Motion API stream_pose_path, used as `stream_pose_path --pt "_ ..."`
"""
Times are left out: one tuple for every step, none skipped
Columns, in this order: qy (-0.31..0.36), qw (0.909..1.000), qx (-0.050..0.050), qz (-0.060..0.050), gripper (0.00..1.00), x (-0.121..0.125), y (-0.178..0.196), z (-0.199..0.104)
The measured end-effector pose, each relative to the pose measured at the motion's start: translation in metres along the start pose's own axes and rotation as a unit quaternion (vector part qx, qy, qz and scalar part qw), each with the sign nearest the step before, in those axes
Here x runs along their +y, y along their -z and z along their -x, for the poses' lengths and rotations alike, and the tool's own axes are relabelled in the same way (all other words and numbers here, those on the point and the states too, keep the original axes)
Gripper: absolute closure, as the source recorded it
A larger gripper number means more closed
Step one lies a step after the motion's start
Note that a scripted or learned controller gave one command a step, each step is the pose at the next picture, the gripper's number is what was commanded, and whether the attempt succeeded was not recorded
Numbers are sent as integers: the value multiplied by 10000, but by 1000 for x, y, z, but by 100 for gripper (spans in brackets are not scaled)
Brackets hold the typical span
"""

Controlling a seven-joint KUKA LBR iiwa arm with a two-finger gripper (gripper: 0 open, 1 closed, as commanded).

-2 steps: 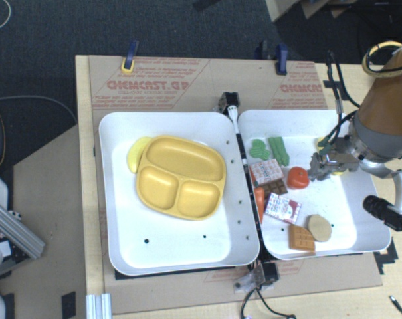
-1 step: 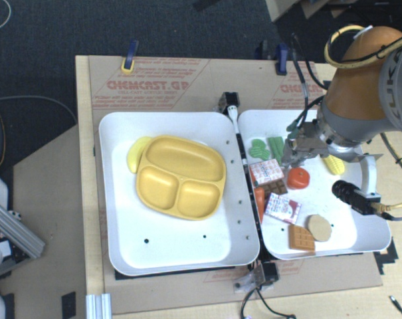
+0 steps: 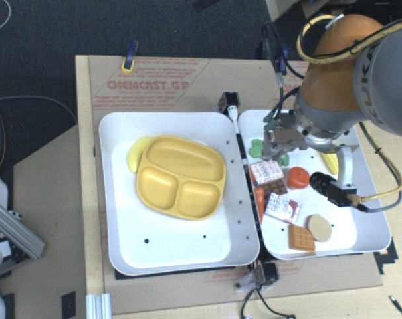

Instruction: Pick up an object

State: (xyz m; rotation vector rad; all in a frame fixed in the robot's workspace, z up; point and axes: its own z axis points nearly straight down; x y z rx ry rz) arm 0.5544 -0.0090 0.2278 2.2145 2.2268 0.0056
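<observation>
Right under the jaws sits a small green plastic piece (image 3: 256,148), its edge peeking out on the left side, and nothing shows clearly between the jaws, so there is no visible grip on it; whether they are open or closed I cannot tell, as the grey wrist covers them from above. Just below the jaws lies a red-and-white patterned packet (image 3: 266,172), nearly touching the green piece. To the lower right of the jaws there's a round red tomato-like toy (image 3: 298,177), just beside that packet. Further down from the jaws an orange stick-shaped piece (image 3: 259,202) lies along the bin wall, with a white and magenta packet (image 3: 282,207) beside it. Well below the jaws are a square brown waffle-like cracker (image 3: 301,238) and a round beige biscuit (image 3: 319,228), close together. To the right of the jaws, a yellow banana-like piece (image 3: 329,162) shows past the arm. All of these lie in the right-hand shallow white bin (image 3: 377,234). Well to the left of the jaws, the left-hand shallow white bin (image 3: 121,231) holds a yellow divided plastic plate (image 3: 181,177). Both bins rest on the tan desk (image 3: 94,98), and the grey arm with its orange band (image 3: 340,52) comes in above and right of the jaws.
</observation>
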Motion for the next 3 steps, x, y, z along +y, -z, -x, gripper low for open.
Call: stream_pose_path --pt "7 10000 4 0 100 16 7 -57" --pt "-6 10000 -4 -15 100 22 -8 -95" --pt "-31 10000 -11 0 100 30 7 -82"
